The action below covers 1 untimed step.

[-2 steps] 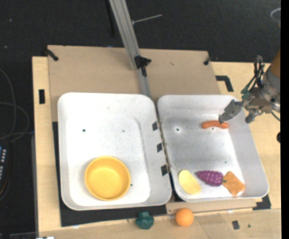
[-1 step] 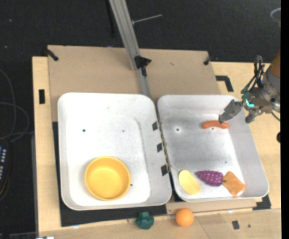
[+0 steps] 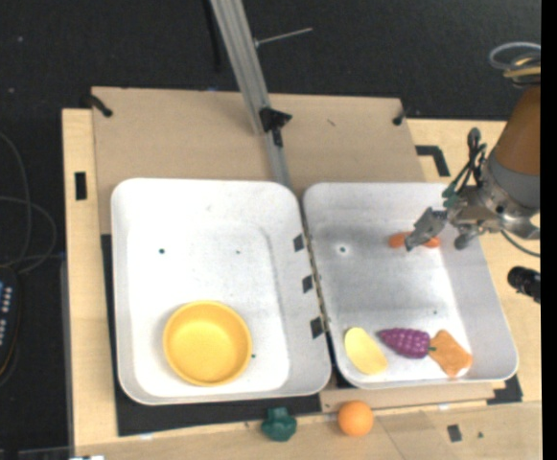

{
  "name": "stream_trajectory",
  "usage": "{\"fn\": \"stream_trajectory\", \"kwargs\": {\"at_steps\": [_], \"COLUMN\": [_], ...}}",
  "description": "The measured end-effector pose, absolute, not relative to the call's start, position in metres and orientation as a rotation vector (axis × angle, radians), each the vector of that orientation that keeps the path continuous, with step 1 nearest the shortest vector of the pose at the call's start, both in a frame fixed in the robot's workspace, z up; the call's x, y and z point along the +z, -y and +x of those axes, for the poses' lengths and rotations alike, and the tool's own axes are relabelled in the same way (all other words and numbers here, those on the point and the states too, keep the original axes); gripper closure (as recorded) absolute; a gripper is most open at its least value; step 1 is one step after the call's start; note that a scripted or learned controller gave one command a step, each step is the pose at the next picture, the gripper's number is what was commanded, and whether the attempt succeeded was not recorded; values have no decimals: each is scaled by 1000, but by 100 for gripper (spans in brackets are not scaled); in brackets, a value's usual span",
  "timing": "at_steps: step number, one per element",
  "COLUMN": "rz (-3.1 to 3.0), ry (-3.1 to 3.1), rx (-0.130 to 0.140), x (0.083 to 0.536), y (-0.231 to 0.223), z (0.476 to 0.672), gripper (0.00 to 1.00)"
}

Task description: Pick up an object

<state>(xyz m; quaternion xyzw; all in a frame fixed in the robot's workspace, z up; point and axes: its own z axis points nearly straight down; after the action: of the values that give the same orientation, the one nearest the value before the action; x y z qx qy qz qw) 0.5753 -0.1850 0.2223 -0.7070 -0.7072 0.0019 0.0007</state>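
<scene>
Orange ball (image 3: 355, 418) and green toy (image 3: 279, 425) on bench's front edge (image 3: 211, 439); black floor behind. Gripper (image 3: 438, 228) spread wide over right bin's (image 3: 374, 209) back edge, holding nothing.

We see two bins side by side on the tabletop (image 3: 211, 142). The left bin (image 3: 201, 218) holds a bowl (image 3: 207, 342) near its front. Along the right bin's (image 3: 374, 218) front edge lie three small items (image 3: 407, 345), the hand (image 3: 439, 230) above its far right.

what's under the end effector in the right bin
A small orange object lies on the right bin floor under the end effector. Only its ends show; the end effector covers its middle, so its shape is unclear.
</scene>
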Motion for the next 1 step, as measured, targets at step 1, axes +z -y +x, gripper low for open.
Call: {"fn": "stream_trajectory", "kwargs": {"at_steps": [1], "rz": [-2222], "ry": [2219], "rx": [7], "x": [171], "y": [195], "z": [568], "gripper": [0]}}
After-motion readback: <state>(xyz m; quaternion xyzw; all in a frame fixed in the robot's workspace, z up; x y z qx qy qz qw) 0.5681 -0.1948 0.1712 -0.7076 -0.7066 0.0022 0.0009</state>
